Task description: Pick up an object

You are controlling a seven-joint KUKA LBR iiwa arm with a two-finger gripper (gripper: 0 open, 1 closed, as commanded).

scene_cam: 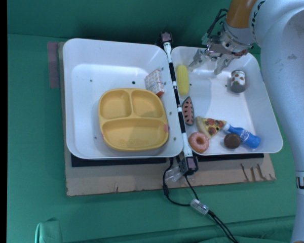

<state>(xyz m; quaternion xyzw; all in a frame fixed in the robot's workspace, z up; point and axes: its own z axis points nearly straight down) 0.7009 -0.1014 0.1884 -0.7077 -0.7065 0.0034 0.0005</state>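
White right bin [266, 135] holds the candidates. Gripper [209, 64] hovers open, empty, at upper right of frame, between corn cob [182, 79] and grey cup-like toy [237, 81]. Approach step; next move needs choosing a target, aligning, descending.

Two glossy white plastic bins [91, 59] sat on a matt brown cardboard sheet [116, 181] over green cloth covering the worktop [35, 135]. A smooth yellow plastic divided plate [133, 119] showed a soft sheen. The toy donut [198, 142] and blue bottle [243, 135] looked like shiny plastic. The arm's grey casing [289, 59] appeared smooth and satin, its orange band [245, 1] glossy; the hand [211, 64] looked metallic.
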